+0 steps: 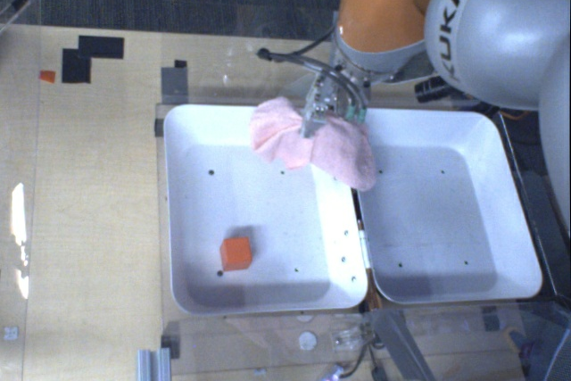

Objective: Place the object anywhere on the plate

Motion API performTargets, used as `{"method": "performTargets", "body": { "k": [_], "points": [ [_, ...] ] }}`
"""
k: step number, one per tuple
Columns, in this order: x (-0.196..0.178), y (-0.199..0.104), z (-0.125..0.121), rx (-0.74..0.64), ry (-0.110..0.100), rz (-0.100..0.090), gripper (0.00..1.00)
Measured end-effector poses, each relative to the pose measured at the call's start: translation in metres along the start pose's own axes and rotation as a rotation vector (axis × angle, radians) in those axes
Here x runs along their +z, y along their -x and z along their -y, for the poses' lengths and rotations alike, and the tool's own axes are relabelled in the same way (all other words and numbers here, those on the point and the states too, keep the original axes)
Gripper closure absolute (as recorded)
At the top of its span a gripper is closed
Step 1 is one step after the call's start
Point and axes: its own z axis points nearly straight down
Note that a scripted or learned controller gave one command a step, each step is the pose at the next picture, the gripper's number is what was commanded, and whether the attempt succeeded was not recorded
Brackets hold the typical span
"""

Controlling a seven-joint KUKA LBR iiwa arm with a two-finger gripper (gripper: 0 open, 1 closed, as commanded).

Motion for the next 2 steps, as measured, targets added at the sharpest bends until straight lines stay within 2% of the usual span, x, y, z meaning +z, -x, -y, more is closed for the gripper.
{"method": "performTargets", "body": {
  "k": [1, 2],
  "points": [
    [0.0034, -0.0158, -0.0491, -0.19, 0.001, 0.0, 1.0],
    [0.0031, -0.0156, -0.0491, -0.19, 0.002, 0.001, 0.0]
  ]
}}
